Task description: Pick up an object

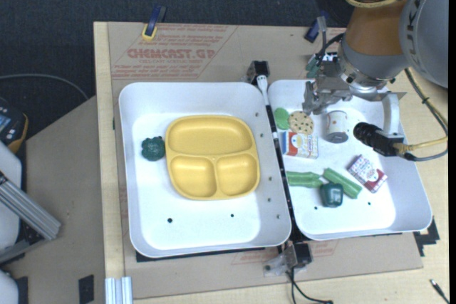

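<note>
My gripper [313, 106] hangs over the far left part of the right bin [406, 213], just above a round speckled cookie [301, 124]. Around the cookie lie a flat green piece [282, 117], a small white carton with red and blue print [299, 144] and a white can [336, 125]. Nearer the front are two green pods [305, 179] [343, 181], a teal block [331, 194] and a red and white packet [368, 173]. The arm's body hides how the gripper's jaws stand.
The left bin [142, 224] holds a yellow divided tray [211, 155] and a dark green lump [152, 148] beside it. A black cylinder with a yellow cable [374, 137] juts out over the right bin. The bins' shared rim [274, 146] runs just left of the carton.
</note>
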